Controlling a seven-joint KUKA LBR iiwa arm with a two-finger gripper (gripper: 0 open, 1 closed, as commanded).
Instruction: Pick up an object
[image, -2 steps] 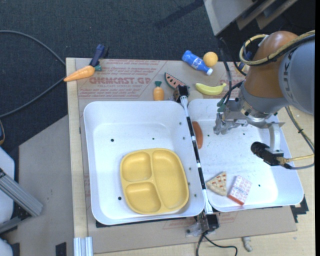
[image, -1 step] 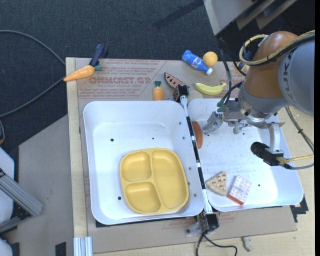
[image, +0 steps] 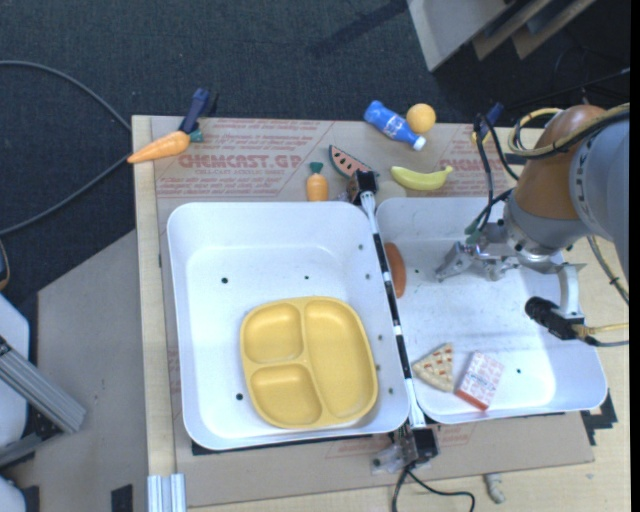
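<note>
Reaching in from the right, the grey arm (image: 590, 170) hangs over the right bin (image: 500, 405), its gripper (image: 462, 258) low above the bin's upper floor. The fingers seem spread, with nothing visible between them, though they are small and partly masked by the wrist.

An orange-brown object (image: 396, 270) leans against the right bin's left wall, half cut off by the rim, so its kind is unclear. Nearer the front lie a pizza-slice toy (image: 436, 366) and, just beside it, a pink-and-white packet (image: 480, 379).

A yellow divided plate (image: 308, 360) sits in the left bin (image: 200, 300).

Behind the bins, on the tabletop (image: 250, 160), are a carrot (image: 160, 148), a small orange bottle (image: 317, 186), a watermelon slice (image: 346, 160), a banana (image: 421, 178), a blue bottle (image: 392, 124) and a yellow ball (image: 421, 117).
</note>
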